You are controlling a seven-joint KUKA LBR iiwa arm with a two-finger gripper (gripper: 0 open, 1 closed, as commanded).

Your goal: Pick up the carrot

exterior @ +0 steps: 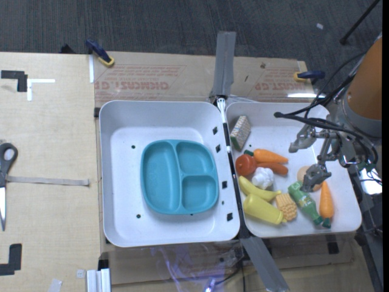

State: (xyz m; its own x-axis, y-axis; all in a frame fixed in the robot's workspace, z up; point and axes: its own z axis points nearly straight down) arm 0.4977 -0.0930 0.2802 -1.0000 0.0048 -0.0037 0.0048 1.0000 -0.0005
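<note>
Down at the near rim of the right bin, a carrot lies on end beside a green bottle, with corn further left. The jaws hang just left of the carrot's top; whether apart or together, I cannot tell. A second carrot rests by the tomato.
</note>
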